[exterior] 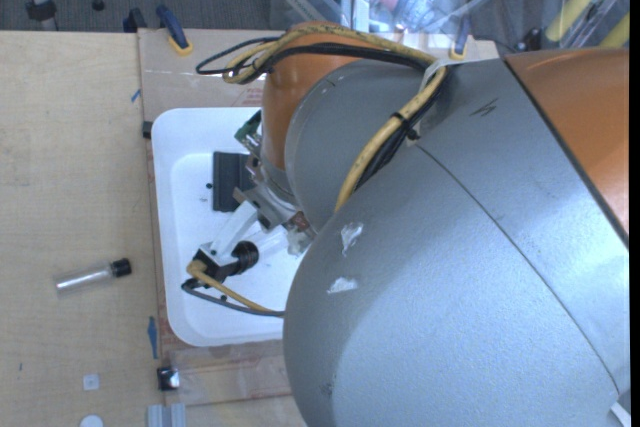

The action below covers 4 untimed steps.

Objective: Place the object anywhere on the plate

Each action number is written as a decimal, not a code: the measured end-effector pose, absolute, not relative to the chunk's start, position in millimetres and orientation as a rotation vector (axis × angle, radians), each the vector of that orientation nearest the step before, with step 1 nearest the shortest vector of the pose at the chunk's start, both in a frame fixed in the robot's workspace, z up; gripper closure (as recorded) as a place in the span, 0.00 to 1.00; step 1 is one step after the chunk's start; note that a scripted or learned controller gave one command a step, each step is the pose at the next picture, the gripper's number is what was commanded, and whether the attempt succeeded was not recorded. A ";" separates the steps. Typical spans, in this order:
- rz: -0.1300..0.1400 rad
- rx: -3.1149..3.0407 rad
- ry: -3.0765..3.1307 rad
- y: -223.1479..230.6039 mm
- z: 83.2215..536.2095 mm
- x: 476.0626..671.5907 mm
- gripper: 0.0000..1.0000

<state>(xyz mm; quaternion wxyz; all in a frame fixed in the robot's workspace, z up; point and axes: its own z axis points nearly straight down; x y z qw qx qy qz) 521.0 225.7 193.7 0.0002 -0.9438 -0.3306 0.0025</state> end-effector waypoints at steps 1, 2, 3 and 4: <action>0.008 -2.921 -1.157 225.2 139.6 596.0 1.00; -0.013 -2.966 -1.040 224.3 89.5 521.0 1.00; 0.004 -2.807 -1.411 224.9 208.6 498.4 1.00; 0.003 -2.615 -1.742 225.4 358.0 479.0 1.00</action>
